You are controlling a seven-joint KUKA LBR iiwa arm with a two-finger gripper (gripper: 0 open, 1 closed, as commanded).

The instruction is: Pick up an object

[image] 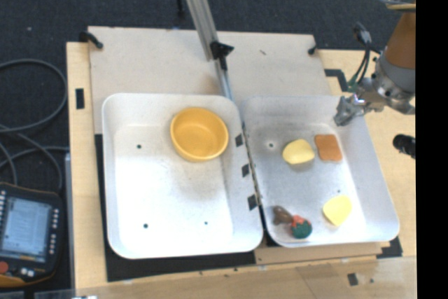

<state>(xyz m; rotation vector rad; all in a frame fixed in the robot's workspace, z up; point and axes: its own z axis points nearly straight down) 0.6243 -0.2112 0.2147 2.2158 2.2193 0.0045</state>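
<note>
The gripper [348, 110] is hanging over the upper right rim of the right bin [371, 171]; whether it is released or clenched I cannot tell, and nothing is showing in it. Inside that bin, an orange-brown block [327, 148] is lying just beside a pale yellow lump [298, 152]. A yellow bowl [199, 133] is sitting in the left bin [133, 206].

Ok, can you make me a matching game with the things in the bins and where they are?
Things:
1. yellow bowl
2. orange-brown block
3. green and red toy
4. tool

Places:
A. near edge of the right bin
B. over the right bin's far right corner
C. far part of the left bin
D. right bin, just right of the pale yellow lump

Pairs: 1-C, 2-D, 3-A, 4-B
</note>
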